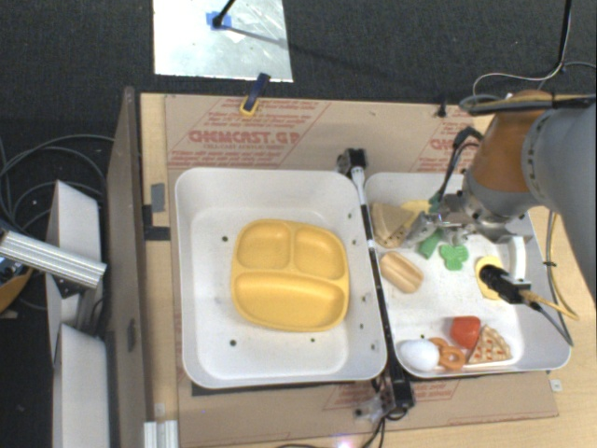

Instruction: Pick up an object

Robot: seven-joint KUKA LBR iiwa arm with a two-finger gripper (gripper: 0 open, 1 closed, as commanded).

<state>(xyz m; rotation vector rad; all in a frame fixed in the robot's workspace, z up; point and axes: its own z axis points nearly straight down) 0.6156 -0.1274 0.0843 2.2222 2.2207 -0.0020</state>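
Observation:
My gripper (439,229) hangs low over the upper middle of the right bin (550,329), the arm coming in from the right. Directly beneath and just in front of it lies a green toy piece (448,252), partly covered by the gripper. A tan wedge (392,220) rests to its left against the bin's wall. A tan bread roll (401,272) lies a little nearer the front. Along the front edge sit a white egg (419,354), an orange ring-shaped piece (451,356), a red piece (465,329) and a pizza slice (492,347).
The left bin (201,278) holds a yellow divided plate (287,273). A ridge between the two bins runs past the roll. Cardboard lies under both bins, and a shiny sheet (224,26) lies on the dark floor behind.

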